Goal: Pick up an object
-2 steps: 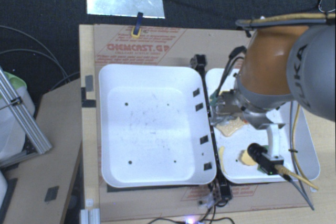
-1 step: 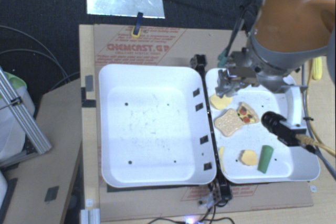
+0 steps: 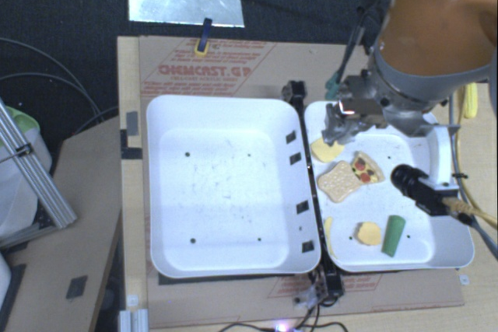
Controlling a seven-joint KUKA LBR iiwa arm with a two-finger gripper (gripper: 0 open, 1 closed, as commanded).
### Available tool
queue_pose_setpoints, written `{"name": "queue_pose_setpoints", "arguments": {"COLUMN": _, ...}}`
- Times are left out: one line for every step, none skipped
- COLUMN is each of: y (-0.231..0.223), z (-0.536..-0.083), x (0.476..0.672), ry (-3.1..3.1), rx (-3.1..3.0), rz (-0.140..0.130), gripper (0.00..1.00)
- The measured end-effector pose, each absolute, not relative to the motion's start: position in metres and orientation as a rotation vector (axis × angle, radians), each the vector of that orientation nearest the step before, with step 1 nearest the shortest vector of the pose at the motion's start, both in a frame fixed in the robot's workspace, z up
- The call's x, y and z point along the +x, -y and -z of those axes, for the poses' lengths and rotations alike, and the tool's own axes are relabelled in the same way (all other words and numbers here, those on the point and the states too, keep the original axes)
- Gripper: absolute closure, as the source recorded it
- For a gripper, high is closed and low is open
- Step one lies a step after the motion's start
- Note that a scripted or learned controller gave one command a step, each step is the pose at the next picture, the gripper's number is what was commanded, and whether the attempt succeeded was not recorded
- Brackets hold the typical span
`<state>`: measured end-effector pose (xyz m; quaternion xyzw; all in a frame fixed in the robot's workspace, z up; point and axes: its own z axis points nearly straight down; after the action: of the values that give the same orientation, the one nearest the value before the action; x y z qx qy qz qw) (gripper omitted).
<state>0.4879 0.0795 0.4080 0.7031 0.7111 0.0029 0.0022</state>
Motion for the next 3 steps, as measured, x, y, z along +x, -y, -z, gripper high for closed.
{"name": "queue_pose_setpoints", "arguments": {"y": -0.017, "z": -0.353, "x": 0.498, "ry": -2.217, "rx": 2.225, "rz": 0.002, "gripper": 1.0}}
{"name": "queue_pose_setpoints", "arguments": {"y": 0.059, "z": -0.297, "x": 0.486, "ry": -2.215, "rx": 2.228, "rz": 0.003, "gripper": 1.0}}
{"name": "queue_pose_setpoints", "arguments": {"y": 0.106, "z": -0.159, "x": 0.502, "ry": -2.219, "rx": 2.225, "rz": 0.001, "gripper": 1.0}}
